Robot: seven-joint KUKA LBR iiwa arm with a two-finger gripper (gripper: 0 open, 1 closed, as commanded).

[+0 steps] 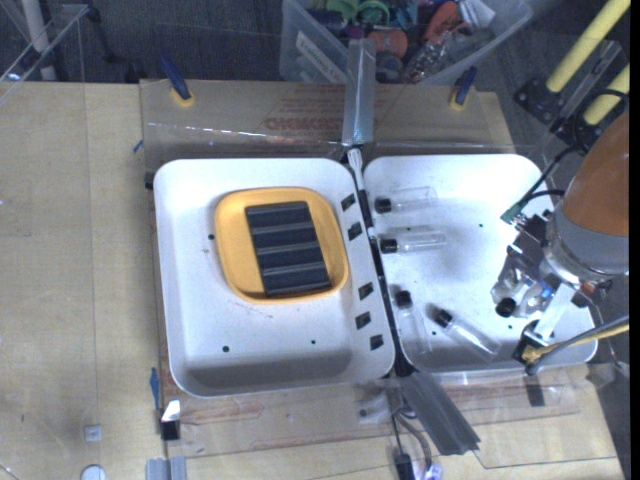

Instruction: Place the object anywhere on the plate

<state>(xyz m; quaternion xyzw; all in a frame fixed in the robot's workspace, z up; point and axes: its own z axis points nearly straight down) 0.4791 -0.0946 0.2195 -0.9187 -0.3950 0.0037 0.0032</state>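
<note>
A yellow plate (232, 253) lies in the left bin (190, 298). A black ridged block (288, 249) rests flat on the plate, covering most of its middle. My gripper (516, 304) hangs over the right side of the right bin (470, 183), far from the plate and the block. Nothing can be seen held in it. The wrist and its cables hide the bin floor beneath.
Several clear tubes with black caps lie in the right bin: one (404, 200) at the back, one (412, 239) below it, another (462, 330) near the front. A divider (368, 268) with black clips separates the bins. A box of coloured toys (400, 13) stands behind.
</note>
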